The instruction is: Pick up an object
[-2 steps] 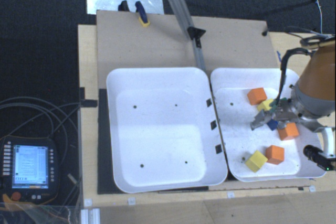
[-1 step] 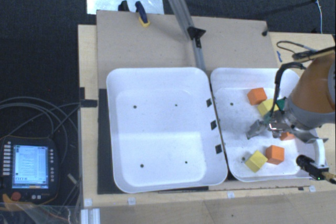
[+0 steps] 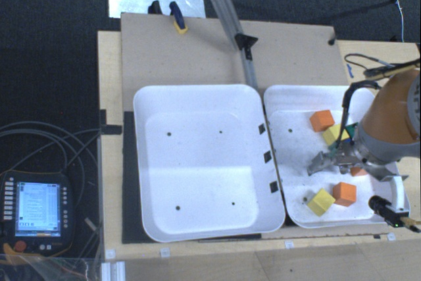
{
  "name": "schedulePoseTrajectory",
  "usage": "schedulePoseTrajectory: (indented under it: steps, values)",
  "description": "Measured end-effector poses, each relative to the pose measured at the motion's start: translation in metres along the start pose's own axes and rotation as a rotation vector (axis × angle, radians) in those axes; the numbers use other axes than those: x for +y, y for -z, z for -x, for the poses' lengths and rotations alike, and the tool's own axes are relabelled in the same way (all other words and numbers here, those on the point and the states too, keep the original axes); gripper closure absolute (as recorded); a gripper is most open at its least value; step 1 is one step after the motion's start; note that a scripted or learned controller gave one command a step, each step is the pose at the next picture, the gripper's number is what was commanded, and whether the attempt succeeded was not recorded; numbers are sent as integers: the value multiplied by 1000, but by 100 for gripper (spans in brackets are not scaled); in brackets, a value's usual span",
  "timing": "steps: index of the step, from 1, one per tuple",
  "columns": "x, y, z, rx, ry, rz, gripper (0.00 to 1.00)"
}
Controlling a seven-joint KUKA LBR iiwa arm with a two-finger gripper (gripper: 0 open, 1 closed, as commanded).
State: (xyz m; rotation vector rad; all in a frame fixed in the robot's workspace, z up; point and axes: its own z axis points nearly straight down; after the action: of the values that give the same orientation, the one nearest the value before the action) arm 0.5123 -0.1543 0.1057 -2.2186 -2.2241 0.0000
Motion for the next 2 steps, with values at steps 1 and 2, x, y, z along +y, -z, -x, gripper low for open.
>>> schedulePoseTrajectory:
  steps: [1, 2]
  values:
    - [1, 11, 0, 0, 2, 4, 100]
    - [7, 55, -1, -2, 2, 6, 100]
